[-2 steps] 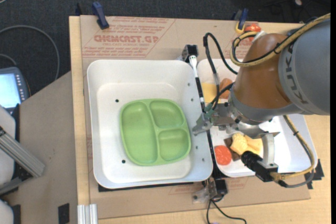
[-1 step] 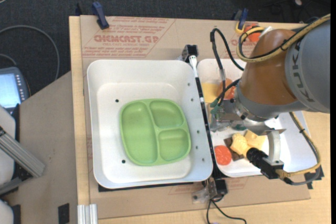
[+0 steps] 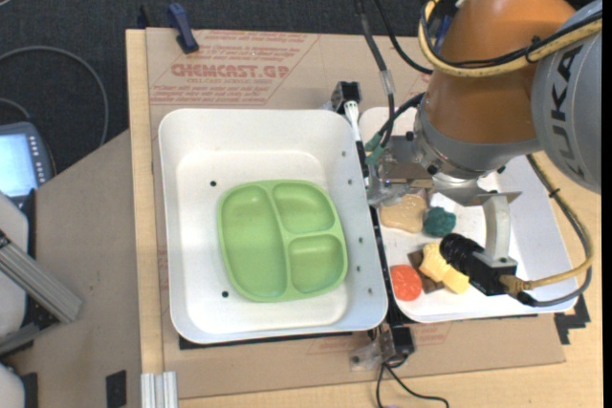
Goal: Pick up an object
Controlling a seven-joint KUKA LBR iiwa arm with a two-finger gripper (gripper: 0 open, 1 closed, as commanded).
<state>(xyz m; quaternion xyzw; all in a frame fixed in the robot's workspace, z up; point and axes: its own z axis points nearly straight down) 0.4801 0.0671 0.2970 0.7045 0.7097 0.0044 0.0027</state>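
**Inspection: arm over right bin, pick not confirmed**

My arm point(image 3: 488, 62) hangs low over the right bin point(image 3: 535, 205), its orange band covering much of that bin from above. The left bin point(image 3: 182, 234) holds a green divided plate point(image 3: 282, 239), lying flat near the middle. My gripper point(image 3: 426, 196) sits down among the small objects, which I judge places it for a grasp; whether it is spread or pinching anything I cannot tell (the wrist hides it). The candidates cluster along the right bin's near side: a tan piece point(image 3: 402, 217), a teal lump point(image 3: 440, 223), a yellow item point(image 3: 442, 268) and an orange-red ball point(image 3: 405, 280), all close together. Legible writing: "CHEMCAST GP" on the brown board point(image 3: 239, 62) under the bins.
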